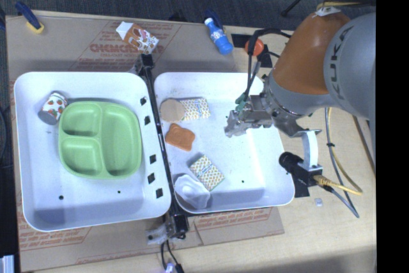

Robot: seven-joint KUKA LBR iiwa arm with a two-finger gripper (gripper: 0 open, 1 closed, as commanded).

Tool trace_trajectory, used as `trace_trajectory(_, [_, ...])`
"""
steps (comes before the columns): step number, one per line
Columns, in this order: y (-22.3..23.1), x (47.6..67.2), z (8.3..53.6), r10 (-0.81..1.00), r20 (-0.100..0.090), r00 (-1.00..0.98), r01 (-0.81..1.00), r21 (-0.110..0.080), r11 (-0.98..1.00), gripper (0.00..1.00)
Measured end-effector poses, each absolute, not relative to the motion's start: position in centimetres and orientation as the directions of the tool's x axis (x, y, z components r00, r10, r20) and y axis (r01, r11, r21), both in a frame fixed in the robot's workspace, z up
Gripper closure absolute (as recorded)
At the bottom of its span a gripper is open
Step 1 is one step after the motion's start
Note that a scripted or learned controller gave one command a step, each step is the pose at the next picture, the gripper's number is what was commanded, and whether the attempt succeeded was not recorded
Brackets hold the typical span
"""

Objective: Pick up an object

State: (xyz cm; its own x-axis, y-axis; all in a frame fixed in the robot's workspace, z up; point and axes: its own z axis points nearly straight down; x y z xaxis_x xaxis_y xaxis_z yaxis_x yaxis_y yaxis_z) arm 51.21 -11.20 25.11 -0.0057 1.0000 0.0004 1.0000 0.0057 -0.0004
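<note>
My gripper [234, 126] hangs over the right part of the right bin [255, 182], above bare white floor, with nothing seen between its tips. To its left lie an orange block [180, 137], a tan round piece [171, 110] and a patterned packet [195, 109]. A second patterned packet [207, 172] lies nearer the front, beside a clear crumpled cup [191, 191] in the front left corner of that bin.
The left bin [32, 188] holds a green divided plate [100, 138] and a small printed cup [52, 108] at its back left. A blue clamp [219, 35] and a wrapped packet [138, 38] lie on the cardboard behind the bins.
</note>
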Motion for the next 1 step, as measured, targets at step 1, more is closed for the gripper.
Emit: trace_trajectory(1, [-8.67,47.6,23.79,1.0,0.0,-0.008,1.0,-0.004,0.008,1.0])
